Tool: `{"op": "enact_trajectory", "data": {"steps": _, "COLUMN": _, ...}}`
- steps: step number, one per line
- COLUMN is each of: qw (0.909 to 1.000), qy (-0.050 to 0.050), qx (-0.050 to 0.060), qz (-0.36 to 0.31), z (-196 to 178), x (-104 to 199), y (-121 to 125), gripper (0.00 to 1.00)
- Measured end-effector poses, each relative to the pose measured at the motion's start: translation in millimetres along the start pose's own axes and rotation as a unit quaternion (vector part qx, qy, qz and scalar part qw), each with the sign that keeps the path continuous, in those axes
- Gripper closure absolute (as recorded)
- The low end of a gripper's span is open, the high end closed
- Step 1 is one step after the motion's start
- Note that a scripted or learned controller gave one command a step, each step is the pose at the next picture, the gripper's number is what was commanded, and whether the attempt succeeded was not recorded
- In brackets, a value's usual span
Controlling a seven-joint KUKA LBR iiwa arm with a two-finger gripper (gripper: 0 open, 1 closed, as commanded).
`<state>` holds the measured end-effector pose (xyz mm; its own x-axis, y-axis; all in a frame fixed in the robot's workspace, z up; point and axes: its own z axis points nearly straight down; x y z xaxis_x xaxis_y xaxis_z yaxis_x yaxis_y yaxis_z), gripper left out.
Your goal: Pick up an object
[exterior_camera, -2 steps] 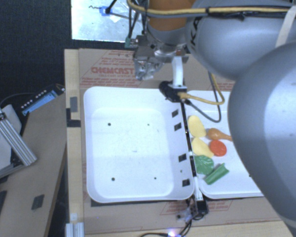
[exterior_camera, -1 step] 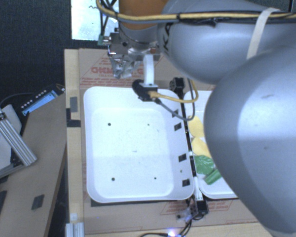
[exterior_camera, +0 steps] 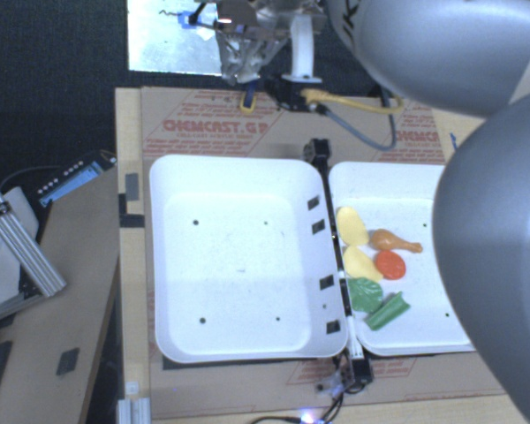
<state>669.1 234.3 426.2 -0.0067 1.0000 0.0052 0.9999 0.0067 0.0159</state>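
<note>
White left bin (exterior_camera: 238, 179) bare; toys crowd right bin (exterior_camera: 406, 203) divider edge; fingers (exterior_camera: 241, 71) state unclear.

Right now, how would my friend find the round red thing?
Look in the right bin, where toy foods cluster by the divider. The red tomato slice lies just below the orange drumstick and right of a yellow piece. It's the only red, round one.

We see the left bin (exterior_camera: 238, 263) bare across its floor, open to reach. In the right bin (exterior_camera: 406, 338), 5 toy foods (exterior_camera: 371, 268) crowd against the black divider (exterior_camera: 333, 254), while the arm (exterior_camera: 477, 104) overhangs its right side.
</note>
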Motion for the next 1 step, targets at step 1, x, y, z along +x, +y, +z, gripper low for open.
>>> {"op": "enact_trajectory", "data": {"steps": 1, "qw": 1.0000, "qy": -0.002, "qx": 0.006, "qz": 0.000, "z": -23.7, "x": -0.3, "y": -7.7, "gripper": 1.00}}
